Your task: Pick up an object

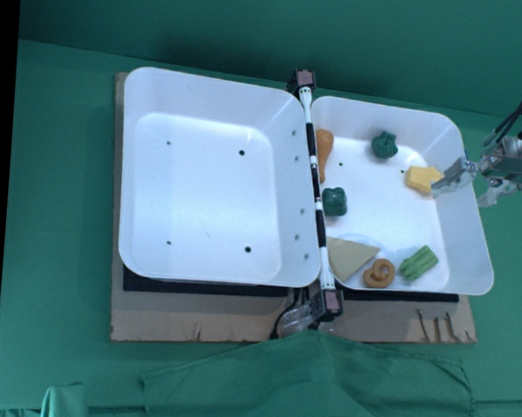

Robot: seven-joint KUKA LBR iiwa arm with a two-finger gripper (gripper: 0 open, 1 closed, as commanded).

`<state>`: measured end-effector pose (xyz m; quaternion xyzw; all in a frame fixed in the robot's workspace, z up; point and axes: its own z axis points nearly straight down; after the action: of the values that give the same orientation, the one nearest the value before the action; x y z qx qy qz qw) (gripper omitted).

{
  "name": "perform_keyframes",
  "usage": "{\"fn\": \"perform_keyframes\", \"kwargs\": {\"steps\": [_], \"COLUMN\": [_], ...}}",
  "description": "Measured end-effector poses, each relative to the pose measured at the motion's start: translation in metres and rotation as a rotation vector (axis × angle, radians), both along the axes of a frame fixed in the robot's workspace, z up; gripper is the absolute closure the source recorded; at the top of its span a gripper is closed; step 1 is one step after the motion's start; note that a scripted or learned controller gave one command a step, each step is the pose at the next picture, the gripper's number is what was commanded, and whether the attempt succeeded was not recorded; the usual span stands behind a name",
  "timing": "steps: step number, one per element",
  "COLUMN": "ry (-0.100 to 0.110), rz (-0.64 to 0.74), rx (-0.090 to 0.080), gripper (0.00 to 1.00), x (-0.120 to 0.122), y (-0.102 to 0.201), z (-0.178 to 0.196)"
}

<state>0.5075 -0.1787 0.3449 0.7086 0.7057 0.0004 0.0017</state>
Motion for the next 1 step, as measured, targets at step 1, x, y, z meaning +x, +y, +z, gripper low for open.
{"fn": "perform_keyframes", "kwargs": {"steps": [1], "ry": [-0.007], "rz": [-0.003], "rx": [-0.003], "gripper": [1.00], "x": [0.0007], "y": [-0.0013], "z": [0.0129]}}
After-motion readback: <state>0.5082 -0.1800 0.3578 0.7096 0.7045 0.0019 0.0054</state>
